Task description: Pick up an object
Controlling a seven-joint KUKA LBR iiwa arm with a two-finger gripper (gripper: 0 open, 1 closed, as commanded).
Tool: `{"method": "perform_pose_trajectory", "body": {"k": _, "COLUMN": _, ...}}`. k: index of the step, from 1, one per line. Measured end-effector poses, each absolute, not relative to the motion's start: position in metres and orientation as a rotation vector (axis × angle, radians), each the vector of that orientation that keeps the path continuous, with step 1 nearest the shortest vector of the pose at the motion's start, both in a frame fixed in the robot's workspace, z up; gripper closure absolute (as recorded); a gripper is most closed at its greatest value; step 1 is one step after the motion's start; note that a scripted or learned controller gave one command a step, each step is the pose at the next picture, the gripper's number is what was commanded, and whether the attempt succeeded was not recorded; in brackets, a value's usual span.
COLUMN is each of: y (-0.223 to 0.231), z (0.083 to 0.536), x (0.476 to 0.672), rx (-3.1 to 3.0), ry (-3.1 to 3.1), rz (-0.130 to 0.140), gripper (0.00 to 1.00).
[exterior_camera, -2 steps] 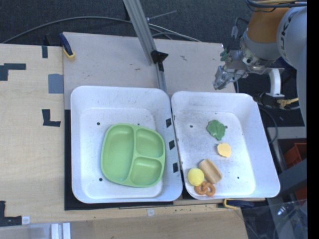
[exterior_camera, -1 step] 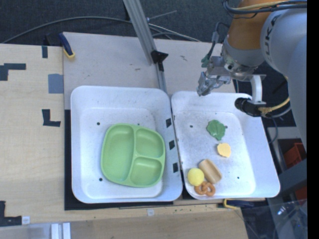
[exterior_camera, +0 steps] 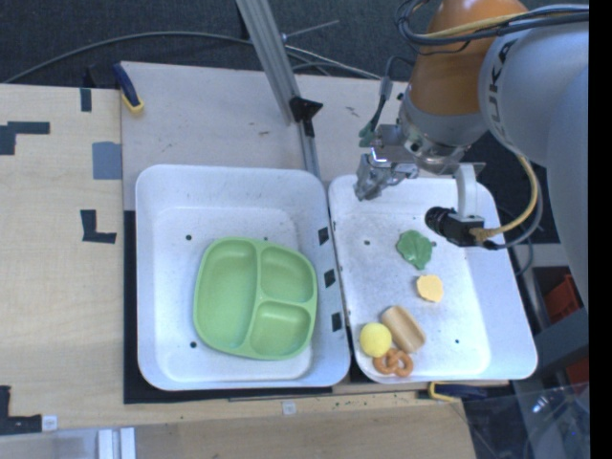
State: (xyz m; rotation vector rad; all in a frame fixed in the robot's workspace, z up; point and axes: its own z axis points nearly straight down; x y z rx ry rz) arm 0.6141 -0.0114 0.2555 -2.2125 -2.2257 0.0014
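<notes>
The right bin [exterior_camera: 497,342] holds several small toy foods. A green leafy piece [exterior_camera: 415,248] lies mid-bin, with a yellow-orange disc [exterior_camera: 429,288] just below it. Near the front edge sit a yellow ball [exterior_camera: 375,338], a tan bun-like roll [exterior_camera: 404,328] and an orange pretzel [exterior_camera: 394,362], close together. My gripper [exterior_camera: 373,182] hangs over the far left corner of the right bin, well apart from all of these, with nothing seen in it. The green piece is the nearest object, down and to the right of the gripper.
The left bin [exterior_camera: 163,256] holds a green divided plate [exterior_camera: 256,297]. A slanted metal pole [exterior_camera: 277,65] rises behind the bins. A black fitting with a yellow cable [exterior_camera: 457,226] hangs over the right bin's far right side. The grey arm [exterior_camera: 535,75] fills the upper right.
</notes>
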Motion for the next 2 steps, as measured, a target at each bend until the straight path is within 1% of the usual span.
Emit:
{"method": "perform_pose_trajectory", "body": {"k": 1, "y": 0.037, "z": 0.236, "x": 0.587, "rx": -2.211, "ry": -2.225, "rz": 0.005, "gripper": 1.0}}
{"method": "perform_pose_trajectory", "body": {"k": 2, "y": 0.088, "z": 0.238, "x": 0.568, "rx": -2.21, "ry": -2.227, "rz": 0.002, "gripper": 1.0}}
